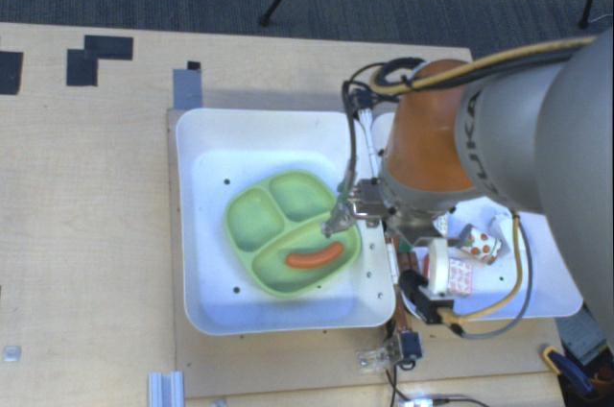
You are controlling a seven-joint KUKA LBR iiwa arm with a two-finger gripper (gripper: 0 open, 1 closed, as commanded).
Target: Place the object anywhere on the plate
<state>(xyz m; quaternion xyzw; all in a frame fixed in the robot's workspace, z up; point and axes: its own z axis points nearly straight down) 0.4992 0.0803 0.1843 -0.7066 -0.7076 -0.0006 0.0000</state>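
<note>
On the bench: two white bins side by side, one arm (499,136) reaching in from the right. Left bin (206,203) holds one green plate (251,218) with three compartments, two small at the far side, one long at the near side. One hot dog (315,255), orange-red, slim, slightly curved, lies lengthwise in the long compartment, toward its right end. Gripper (338,221) sits over the plate's right rim, just beside the hot dog; grip state cannot be told. Right bin (552,295) holds a few small packaged items, partly hidden. Bin floor left of the plate lies open.
</note>
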